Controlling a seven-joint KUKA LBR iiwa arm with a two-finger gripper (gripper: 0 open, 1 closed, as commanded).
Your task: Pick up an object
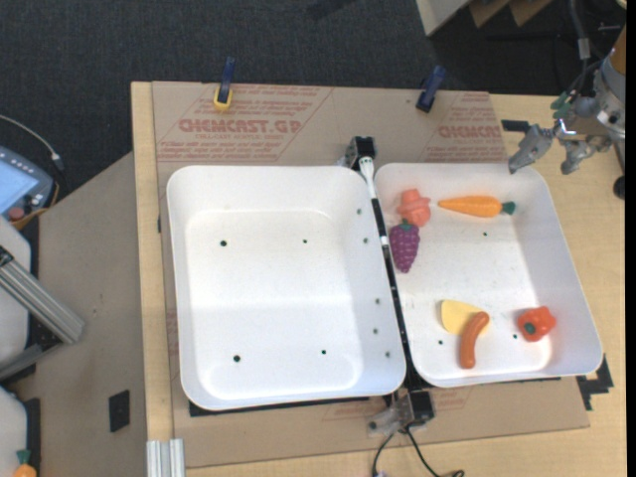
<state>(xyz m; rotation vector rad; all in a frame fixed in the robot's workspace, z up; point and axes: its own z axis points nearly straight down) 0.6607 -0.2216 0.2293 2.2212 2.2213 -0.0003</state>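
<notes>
Gripper spread open, holding nothing, above right bin's far corner. Inside bin: carrot, grapes, sausage, tomato.

All the toys lie in the right bin. An orange carrot lies flat near its far wall, a pink piece just beside purple grapes at its left wall. A yellow wedge touches a sausage near the front wall, a red tomato close by.
</notes>
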